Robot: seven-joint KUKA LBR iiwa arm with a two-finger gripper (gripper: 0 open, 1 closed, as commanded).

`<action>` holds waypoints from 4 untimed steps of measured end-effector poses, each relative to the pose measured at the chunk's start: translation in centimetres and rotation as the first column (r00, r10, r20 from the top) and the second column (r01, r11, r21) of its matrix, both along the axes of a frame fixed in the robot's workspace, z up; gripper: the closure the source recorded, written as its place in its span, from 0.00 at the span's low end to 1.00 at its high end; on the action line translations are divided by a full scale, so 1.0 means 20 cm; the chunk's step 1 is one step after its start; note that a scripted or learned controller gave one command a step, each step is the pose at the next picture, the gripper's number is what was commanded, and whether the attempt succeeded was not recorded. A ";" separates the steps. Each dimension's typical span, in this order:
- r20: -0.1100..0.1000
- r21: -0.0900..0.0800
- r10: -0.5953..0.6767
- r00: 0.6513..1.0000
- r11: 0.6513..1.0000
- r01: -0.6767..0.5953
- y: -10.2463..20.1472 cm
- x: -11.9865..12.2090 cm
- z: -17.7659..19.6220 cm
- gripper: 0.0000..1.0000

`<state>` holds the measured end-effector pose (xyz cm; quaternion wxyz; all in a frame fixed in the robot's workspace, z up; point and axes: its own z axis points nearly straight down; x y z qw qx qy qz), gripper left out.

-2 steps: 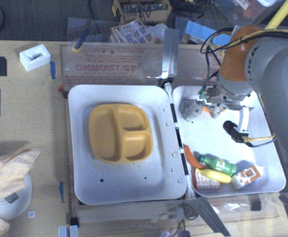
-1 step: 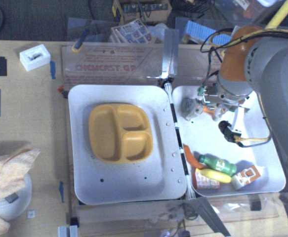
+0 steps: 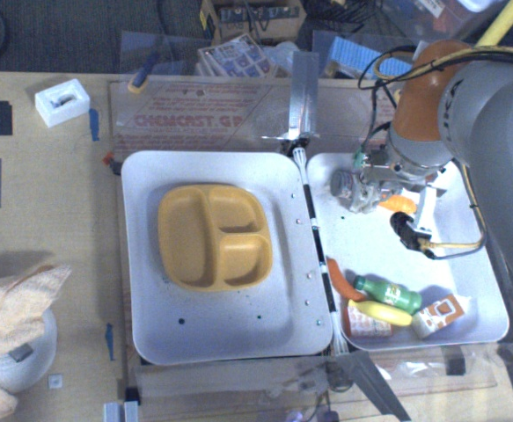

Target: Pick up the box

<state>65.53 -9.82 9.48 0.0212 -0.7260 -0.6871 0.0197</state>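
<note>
Near edge of right bin (image 3: 494,323): small cluster jammed in the front corner. Box (image 3: 438,314), white carton with an orange patch, lies tilted at the front right, touching or just beside the yellow banana-like piece (image 3: 384,313). Green bottle (image 3: 388,293) lies right behind that, and a red-and-white packet (image 3: 365,323) sits at the front left of the pile. An orange strip, maybe a carrot (image 3: 334,277), leans along the divider.

Risks here: the box is tight against the bin's front wall and its neighbours, so a descending finger could land on the banana piece or the bottle and shove the pile rather than straddle the box. The tilt means the pads may meet an edge, not flat faces, so a slip is likely. The bin wall could block one finger.

Mid: left bin (image 3: 150,323) holds a yellow divided tray (image 3: 214,234), well apart from the task, no concern.

Far: gripper (image 3: 358,192) is at the back of the right bin, low near the floor, well apart from the box. Jaw state: cannot tell, the fingertips blur into the grey body. An orange object (image 3: 400,204) lies just beside the gripper, partly hidden by it; contact is unclear. Black cable (image 3: 414,234) hangs off the wrist and could drag across items when the arm travels forward. The arm has the whole bin depth to cross.
</note>
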 end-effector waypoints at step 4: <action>0.033 0.009 0.094 0.995 0.995 -0.095 -0.07 -0.02 -0.04 1.00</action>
